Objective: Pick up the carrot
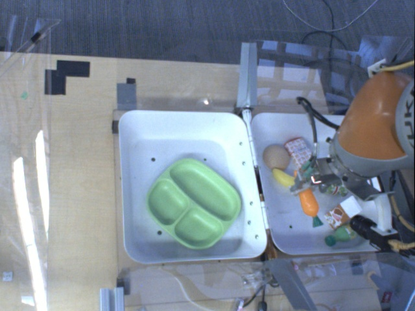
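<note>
Camera count: a single fixed camera covers the scene.
Position: it sits above the pale wooden surface (78, 193), toward the near edge.
Facing: it looks down at a slant, so the grey carpeted floor (162, 18) beyond the far edge fills the top strip of the picture.
Distance: middling; both shallow white plastic bins, the left one (139, 173) and the right one (285, 232), fit whole in the picture with surface to spare on the left.
Framing: the bins lie right of centre.
Right edge: the grey arm with the orange band (373, 125) enters here, large and close to the lens.
</note>
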{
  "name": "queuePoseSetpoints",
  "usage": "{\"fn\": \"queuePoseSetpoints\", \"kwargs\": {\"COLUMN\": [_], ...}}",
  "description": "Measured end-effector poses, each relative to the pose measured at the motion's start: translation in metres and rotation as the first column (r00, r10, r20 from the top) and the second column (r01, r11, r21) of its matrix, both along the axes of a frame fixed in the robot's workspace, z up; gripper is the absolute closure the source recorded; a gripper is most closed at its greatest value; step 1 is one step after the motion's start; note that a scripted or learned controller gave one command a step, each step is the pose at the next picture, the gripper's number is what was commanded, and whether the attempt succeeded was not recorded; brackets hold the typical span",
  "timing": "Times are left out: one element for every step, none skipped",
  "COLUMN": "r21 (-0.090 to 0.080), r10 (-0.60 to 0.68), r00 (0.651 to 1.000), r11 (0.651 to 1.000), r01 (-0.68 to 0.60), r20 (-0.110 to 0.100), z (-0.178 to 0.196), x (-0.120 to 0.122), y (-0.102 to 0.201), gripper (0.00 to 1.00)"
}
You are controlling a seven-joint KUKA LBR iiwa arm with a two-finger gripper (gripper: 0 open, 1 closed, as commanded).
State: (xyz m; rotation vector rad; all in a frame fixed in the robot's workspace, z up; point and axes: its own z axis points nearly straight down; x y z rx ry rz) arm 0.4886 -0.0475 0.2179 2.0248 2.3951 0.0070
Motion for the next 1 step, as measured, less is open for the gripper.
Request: {"fn": "queuePoseSetpoints", "kwargs": {"r21": [0.000], "r10": [0.154], "r00": [0.988], "r11": [0.988], "r01": [-0.154], "r20": [-0.001], "z": [-0.0047], "x": [0.0000], "y": [0.0344], "gripper": [1.00]}}
